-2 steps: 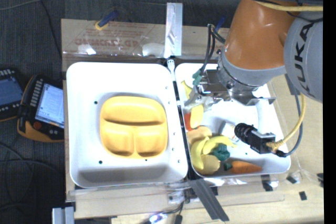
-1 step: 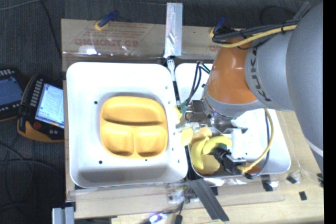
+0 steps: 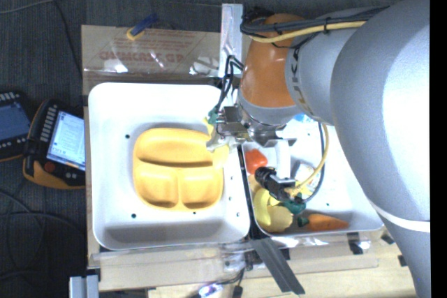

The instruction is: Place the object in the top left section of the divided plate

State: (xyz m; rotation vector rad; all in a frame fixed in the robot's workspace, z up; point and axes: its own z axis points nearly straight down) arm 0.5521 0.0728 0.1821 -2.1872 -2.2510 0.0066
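The yellow divided plate (image 3: 179, 167) sits in the left white bin (image 3: 119, 220). It has one long part at the top & two small parts at the bottom. The big grey arm (image 3: 377, 101) w/ the orange band (image 3: 269, 73) reaches in from the right & hangs over the wall between the two bins. The tool (image 3: 222, 128) is low, right by the plate's top right edge. Can't tell if the tool is clenched or released, or if it grips anything. In the right bin (image 3: 356, 216) lie a red thing (image 3: 255, 158), a yellow fruit (image 3: 269, 211) & an orange carrot (image 3: 327, 222), all close together near the front. Which one is the task's object isn't clear. A hand-held screen (image 3: 59, 146) lies on the floor at the left.
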